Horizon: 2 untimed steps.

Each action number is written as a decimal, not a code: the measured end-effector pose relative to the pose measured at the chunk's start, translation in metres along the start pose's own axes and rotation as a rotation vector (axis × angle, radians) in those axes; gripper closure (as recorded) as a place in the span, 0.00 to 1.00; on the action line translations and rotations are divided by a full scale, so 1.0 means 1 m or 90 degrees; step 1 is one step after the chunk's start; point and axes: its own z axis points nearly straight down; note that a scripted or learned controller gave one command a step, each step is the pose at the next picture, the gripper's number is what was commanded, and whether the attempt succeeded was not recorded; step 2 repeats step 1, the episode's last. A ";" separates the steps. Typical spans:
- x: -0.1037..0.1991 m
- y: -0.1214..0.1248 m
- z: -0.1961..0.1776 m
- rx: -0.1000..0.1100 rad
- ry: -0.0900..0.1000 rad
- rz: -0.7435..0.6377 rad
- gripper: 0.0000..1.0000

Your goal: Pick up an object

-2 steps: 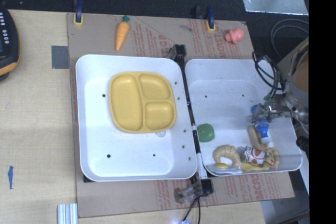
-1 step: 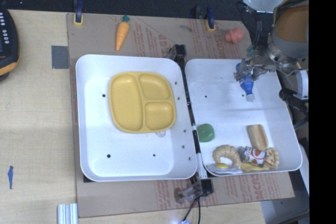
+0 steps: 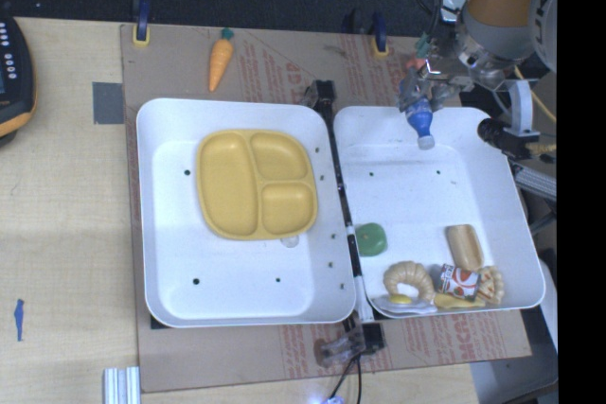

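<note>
Jaws pinching blue bottle point(image 3: 420, 122) above right bin point(image 3: 492, 203); cardboard-covered wooden bench point(image 3: 66, 232).

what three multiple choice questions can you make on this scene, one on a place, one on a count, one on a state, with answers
1. Where does the yellow divided plate lie?
A. in the left bin
B. in the right bin
C. on the bench outside both bins

2. How many compartments has that plate?
A. two
B. three
C. five

3. What is between the fingers of the claw?
A. the croissant
B. the toy carrot
C. a small blue and white object

Answers:
1 A: it rests on the left bin floor.
2 B: one long section and two smaller ones show.
3 C: the small blue and white object hangs at the claw over the right bin.
</note>
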 end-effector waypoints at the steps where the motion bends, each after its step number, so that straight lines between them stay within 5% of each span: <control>1: 0.064 -0.016 0.028 0.009 0.000 0.000 1.00; 2: 0.064 -0.016 0.028 0.009 0.000 0.000 1.00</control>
